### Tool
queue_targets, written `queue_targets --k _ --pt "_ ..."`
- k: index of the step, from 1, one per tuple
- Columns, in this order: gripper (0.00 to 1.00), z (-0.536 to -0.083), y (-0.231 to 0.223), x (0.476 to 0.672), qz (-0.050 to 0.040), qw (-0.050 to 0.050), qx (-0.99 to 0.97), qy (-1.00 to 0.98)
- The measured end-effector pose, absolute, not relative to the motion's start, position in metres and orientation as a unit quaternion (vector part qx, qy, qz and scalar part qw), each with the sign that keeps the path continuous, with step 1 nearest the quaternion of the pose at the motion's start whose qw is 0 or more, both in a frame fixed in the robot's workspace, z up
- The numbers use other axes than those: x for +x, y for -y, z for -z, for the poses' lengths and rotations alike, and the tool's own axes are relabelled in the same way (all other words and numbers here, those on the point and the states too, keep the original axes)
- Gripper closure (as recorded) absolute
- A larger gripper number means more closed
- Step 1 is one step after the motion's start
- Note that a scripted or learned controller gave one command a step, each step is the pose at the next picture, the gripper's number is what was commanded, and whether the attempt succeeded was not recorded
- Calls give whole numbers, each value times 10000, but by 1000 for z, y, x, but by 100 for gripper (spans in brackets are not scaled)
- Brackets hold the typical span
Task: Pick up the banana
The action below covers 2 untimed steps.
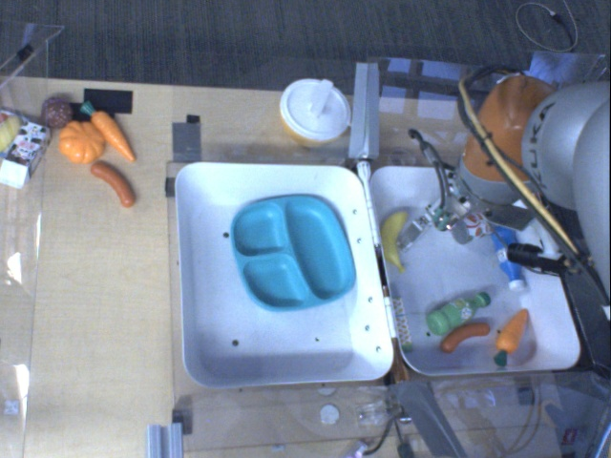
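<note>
Gripper (417, 229) sits low in the right bin (563, 356), reaching in from the right, its tip right at the banana (393, 238). From my remote view I cannot tell its state; the tip is small and blurred against the white floor. I cannot confirm contact with the fruit either, only that the tip lies just beside its right flank, near the upper half.

The banana lies in the right bin, hard against the bin's left wall, in the upper-left part of it. Its long axis runs roughly up and down in the camera view, slightly curved, with the bulge toward the left wall. The upper end is broader; the lower end tapers to a narrow tip pointing down and a little right. It appears to lie flat on the bin floor.

Other contents of the right bin, all well apart from the banana: a green bottle (456, 312) and a red sausage (465, 336) near the lower middle, a small carrot (511, 336) at lower right, a blue-and-white tube (508, 258) by the right side under the arm.

The left bin (205, 342) holds a blue divided tray (293, 250).

On the bench (86, 303) to the far left: a pumpkin (80, 141), a second carrot (114, 133), a second sausage (114, 183). A lidded white cup (315, 109) stands above the bins.
</note>
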<state>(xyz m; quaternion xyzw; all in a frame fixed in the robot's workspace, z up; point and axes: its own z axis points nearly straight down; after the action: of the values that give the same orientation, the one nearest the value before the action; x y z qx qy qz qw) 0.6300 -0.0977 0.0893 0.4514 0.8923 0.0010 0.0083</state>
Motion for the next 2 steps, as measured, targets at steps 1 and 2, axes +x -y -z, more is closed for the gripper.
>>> queue_targets --k 1,2 --pt "0 -87 117 652 -28 38 7225 -6914" --pt "0 -90 91 654 -7 101 5492 -8356"
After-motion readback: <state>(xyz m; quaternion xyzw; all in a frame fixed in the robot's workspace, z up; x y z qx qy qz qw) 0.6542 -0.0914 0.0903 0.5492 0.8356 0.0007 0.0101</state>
